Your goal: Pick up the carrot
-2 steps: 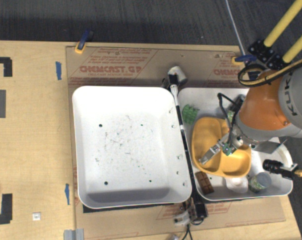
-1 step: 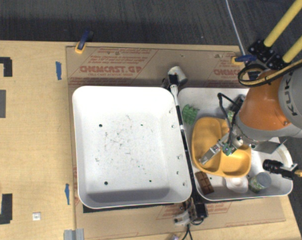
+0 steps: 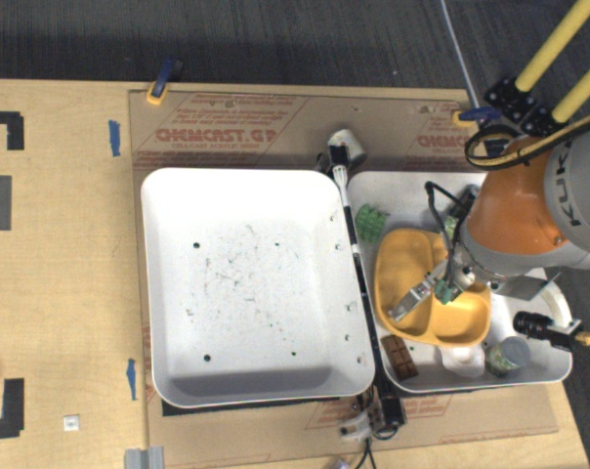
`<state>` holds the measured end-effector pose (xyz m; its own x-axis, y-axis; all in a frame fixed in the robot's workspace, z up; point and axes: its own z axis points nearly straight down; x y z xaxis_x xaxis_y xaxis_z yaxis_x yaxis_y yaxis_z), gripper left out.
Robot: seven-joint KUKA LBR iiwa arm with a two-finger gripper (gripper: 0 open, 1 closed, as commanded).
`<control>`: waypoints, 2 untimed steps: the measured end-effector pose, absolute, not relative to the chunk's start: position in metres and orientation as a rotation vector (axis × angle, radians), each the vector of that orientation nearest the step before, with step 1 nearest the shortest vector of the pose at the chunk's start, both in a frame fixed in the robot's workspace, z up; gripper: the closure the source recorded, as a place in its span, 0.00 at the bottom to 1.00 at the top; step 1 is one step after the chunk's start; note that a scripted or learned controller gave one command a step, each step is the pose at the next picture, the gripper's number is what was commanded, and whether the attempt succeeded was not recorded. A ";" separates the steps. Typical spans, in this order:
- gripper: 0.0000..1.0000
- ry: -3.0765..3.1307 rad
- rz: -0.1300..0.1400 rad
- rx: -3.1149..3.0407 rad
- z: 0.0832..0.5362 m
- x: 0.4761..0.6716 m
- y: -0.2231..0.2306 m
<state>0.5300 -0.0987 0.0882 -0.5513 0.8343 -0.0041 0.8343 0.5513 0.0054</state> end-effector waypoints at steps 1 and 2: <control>0.00 2.859 0.004 1.277 0.089 0.620 -0.100; 0.00 3.038 0.002 0.755 0.089 0.567 -0.099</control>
